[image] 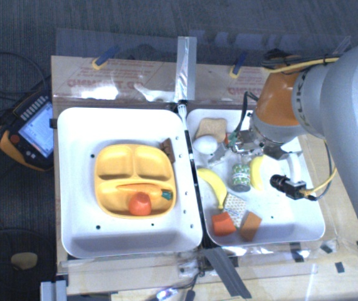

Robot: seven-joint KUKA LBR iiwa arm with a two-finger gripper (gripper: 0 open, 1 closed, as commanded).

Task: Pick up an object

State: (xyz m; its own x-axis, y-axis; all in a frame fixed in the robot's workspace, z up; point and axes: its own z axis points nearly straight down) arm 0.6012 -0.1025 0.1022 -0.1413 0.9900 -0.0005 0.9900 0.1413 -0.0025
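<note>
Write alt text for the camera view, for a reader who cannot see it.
A grey robot arm with an orange band reaches from the right into the right white bin, its hand low among a banana, a small bottle, a slice of bread and coloured blocks. The left white bin holds a yellow divided tray carrying a red tomato-like item.

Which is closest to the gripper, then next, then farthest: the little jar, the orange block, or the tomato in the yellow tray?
From the gripper:
1. Little jar, right bin, just below it.
2. Orange block, right bin, near the front edge.
3. Tomato, left bin, on the yellow tray.
</note>
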